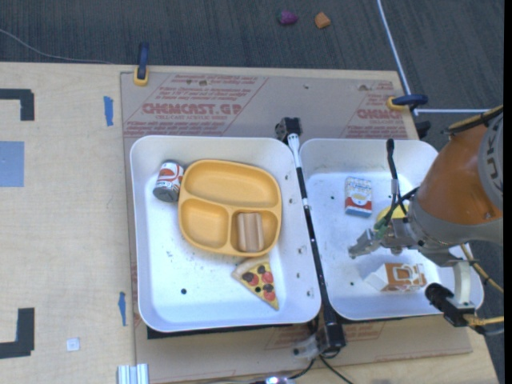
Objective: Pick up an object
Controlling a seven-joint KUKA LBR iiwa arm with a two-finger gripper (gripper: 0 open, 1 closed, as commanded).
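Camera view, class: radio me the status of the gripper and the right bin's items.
Gripper low over right white bin, nothing seen in it. Orange-and-white packet just beside it; small red-white-blue carton further back. Path clear.

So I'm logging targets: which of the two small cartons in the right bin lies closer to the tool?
The orange-and-white carton, just below the tool. The red, white and blue carton lies farther up the bin.

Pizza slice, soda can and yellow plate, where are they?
pizza slice (259,282), camera view, on its topping.
soda can (168,181), camera view, on its side.
yellow plate (228,184), camera view, on its top compartment.
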